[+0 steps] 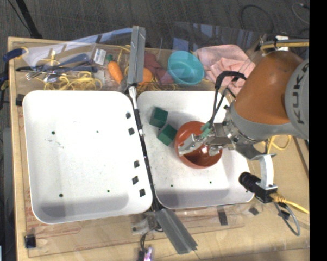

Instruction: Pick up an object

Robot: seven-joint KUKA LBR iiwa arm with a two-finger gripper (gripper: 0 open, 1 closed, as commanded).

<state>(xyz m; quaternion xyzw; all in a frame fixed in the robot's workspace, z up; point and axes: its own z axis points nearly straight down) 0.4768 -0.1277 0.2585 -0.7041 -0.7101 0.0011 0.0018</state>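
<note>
Bins side by side on the bench: left bin [71, 156] bare white floor, right bin [180, 197] carries everything relevant. Going left to right in the right bin: two dark green blocks, one [158, 116] near the bin's upper-left corner, the other [167, 135] just below it and just beside the red bowl [204, 157]. Bowl sits mid-bin, toward the right wall, upright, mouth up.

Gripper [193, 144] is down over the bowl's left rim. The metal fingers look closed or nearly so around the rim, one inside and one outside, but glare and the slant make it hard to confirm actual contact. Call it a probable rim pinch, not a proven hold.

Handling judgement: bowl looks like thin moulded plastic, so light, stiff, not fragile, glossy and likely slippery. The rim is the only sensible place for a two-finger tool, as the body is too wide to span. An off-centre rim grip will let it swing and tilt on lift, so it needs a firm squeeze. The blocks are the easier fallback: small, flat-sided, matte.

Beyond the bins' far edge: teal bowl [185, 67], pink cloth [223, 58], assorted clutter.
</note>
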